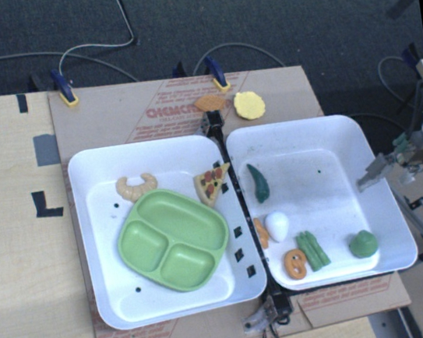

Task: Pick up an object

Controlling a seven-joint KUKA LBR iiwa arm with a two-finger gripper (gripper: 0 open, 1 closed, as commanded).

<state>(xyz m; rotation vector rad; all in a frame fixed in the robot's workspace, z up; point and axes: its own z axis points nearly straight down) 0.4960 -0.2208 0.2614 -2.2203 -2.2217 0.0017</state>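
The right bin (309, 138) holds a dark green pepper (259, 182), a white egg (277, 226), a small orange piece (261, 233), a brown pretzel (295, 263), a green bean bundle (313, 250) and a round green item (362, 244). In the left bin (109, 298) lie a green divided plate (175, 240), a tan curved pastry (137, 186) and a pizza slice (212, 181). My gripper (371, 173) hangs over the right bin's right rim, well above the round green item and apart from every object. Nothing is seen held in it.
Behind the bins, a yellow round piece (249, 105) and a brown bread-like piece (212, 103) lie on the cardboard sheet. Blue clamps (66, 90) and cables sit at the back. A black divider strip (238, 215) runs between the bins.
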